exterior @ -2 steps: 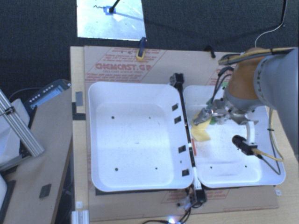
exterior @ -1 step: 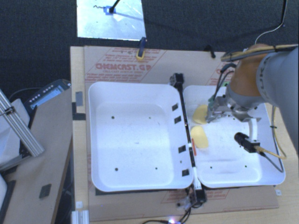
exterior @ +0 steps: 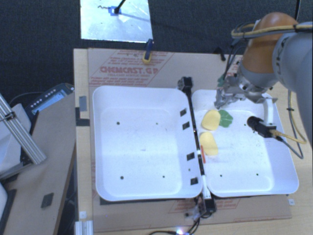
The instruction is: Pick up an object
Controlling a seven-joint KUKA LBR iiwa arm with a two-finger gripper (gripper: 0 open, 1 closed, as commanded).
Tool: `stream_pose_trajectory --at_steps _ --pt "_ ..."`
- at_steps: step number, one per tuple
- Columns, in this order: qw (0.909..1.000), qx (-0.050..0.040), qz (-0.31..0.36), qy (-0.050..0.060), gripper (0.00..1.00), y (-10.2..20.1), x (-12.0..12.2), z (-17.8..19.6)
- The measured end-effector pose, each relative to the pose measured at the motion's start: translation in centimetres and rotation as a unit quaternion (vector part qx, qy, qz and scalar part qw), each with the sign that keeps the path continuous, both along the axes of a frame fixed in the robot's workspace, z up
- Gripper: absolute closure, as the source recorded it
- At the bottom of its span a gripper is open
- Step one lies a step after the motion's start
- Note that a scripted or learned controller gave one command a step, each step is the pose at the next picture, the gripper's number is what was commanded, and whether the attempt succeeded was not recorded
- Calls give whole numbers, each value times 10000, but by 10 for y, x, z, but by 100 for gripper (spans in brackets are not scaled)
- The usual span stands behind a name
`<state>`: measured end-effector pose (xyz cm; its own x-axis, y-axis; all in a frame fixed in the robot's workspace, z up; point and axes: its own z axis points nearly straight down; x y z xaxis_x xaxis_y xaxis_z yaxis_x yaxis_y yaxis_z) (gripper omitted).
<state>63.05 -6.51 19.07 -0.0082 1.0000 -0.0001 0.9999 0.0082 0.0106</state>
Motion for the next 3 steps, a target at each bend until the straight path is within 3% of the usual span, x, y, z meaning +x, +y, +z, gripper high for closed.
stream_pose_trajectory --at_steps 1,2,3 --pt "10000 23 44 -20 100 139 27 97" --pt "9999 1 -33 109 100 146 -19 -13" --pt "10000 21 10 -27 100 203 18 128"
